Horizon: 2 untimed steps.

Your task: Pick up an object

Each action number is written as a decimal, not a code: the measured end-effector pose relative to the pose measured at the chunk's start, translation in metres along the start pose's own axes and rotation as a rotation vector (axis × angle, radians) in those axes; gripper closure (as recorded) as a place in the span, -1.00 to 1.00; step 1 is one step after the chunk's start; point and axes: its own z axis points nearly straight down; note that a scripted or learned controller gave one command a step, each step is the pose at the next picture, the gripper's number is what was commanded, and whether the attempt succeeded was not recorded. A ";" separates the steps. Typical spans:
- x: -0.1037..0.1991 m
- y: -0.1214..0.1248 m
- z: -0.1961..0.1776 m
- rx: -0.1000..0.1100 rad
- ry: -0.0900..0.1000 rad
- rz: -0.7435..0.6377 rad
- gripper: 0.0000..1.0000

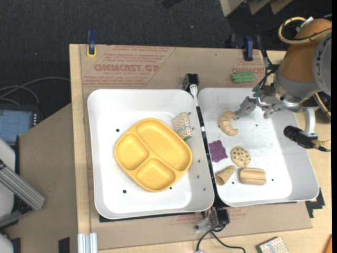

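In the right bin [295,181] lie a tan croissant [228,123], a purple flat piece [217,151], a chocolate-chip cookie [240,155], a small cone-shaped piece [224,174] and a beige bread roll [253,176]. My gripper [256,109] hangs over the back of this bin, just right of the croissant. Its fingers are spread open with nothing between them. The left finger [244,108] is close to the croissant's upper right end.
The left bin [105,115] holds a yellow divided plate [152,154] and a small patterned item [182,124] at the plate's back right. A green object [243,78] lies on the bench behind the right bin. The arm [303,62] comes in from the upper right.
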 end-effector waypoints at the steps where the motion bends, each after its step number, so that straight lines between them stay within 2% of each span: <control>1: -0.071 -0.061 0.052 0.010 0.015 0.010 -1.00; 2: -0.034 0.006 0.051 0.001 -0.001 0.003 -1.00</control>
